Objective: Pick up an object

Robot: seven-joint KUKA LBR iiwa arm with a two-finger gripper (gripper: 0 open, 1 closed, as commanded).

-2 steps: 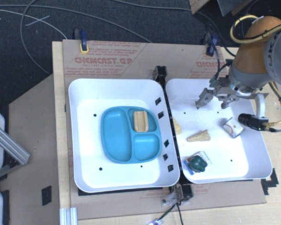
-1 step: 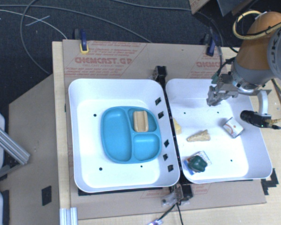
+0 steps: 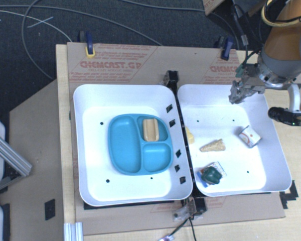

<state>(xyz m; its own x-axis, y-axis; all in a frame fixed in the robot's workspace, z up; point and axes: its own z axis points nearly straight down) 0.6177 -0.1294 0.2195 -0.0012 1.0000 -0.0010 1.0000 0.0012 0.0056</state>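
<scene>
Candidates for the pick all sit in the right white shallow bin (image 3: 271, 174): a small white carton-like box with a red mark (image 3: 249, 136) near the right wall, a tan wedge-shaped piece (image 3: 212, 145) mid-bin, a dark green item in clear crinkled wrap (image 3: 210, 174) toward the near edge, and a pale yellow scrap (image 3: 189, 135) hard against the divider

Small box looks like the best bet: probably light, fairly stiff, flat faces. It lies skewed to the bin walls, so I'd rotate the hand (image 3: 237, 97) to close across its short sides. Wedge is thin and tapered and likely to squirt out, so take it at the thick end if at all. Wrapped green item is likely slippery film with a soft body; pinch the bulk, not the loose wrap. Yellow scrap touches the wall, poor finger clearance

Hand hangs over the far part of the right bin, nothing visible between its fingers; can't tell how far open they are from this angle

Surroundings: left white bin (image 3: 85, 134) holds a blue divided plastic tray (image 3: 125, 144) with a tan block (image 3: 150, 129) in its upper right compartment. Black clips (image 3: 171, 120) run along the divider between bins. Box is near the right wall, so watch the outer finger there. Items are well apart from each other. Bins sit on a cardboard-covered bench (image 3: 65, 109)
</scene>
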